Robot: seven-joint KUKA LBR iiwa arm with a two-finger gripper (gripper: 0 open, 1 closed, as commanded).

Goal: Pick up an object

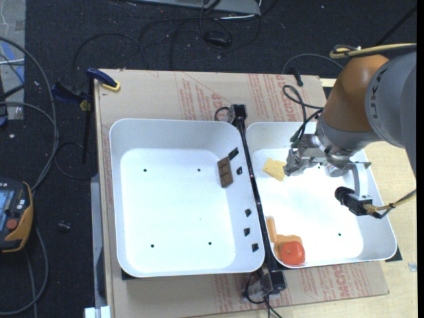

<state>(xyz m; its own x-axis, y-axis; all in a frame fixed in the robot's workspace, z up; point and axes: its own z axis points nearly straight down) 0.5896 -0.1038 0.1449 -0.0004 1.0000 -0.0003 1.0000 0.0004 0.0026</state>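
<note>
Two bins, arm in from the right. Gripper [291, 165] hangs low in the right bin [318, 257], tips just beside the yellow block [274, 170], far-left part of that bin. Can't tell if anything's pinched or what the tips are doing. Tomato [291, 252] sits near-left corner w/ an orange stick [271, 228] alongside. Brown bar [226, 172] leans on the left bin's [152, 244] right wall. Best bet: centre over the block, straddle it, then squeeze and lift straight.

Left bin [132, 144]: block [226, 172] at right wall. Right bin [318, 260]: wedge [274, 169] upper left beside gripper [291, 164]; ball [291, 251] near front corner.
</note>
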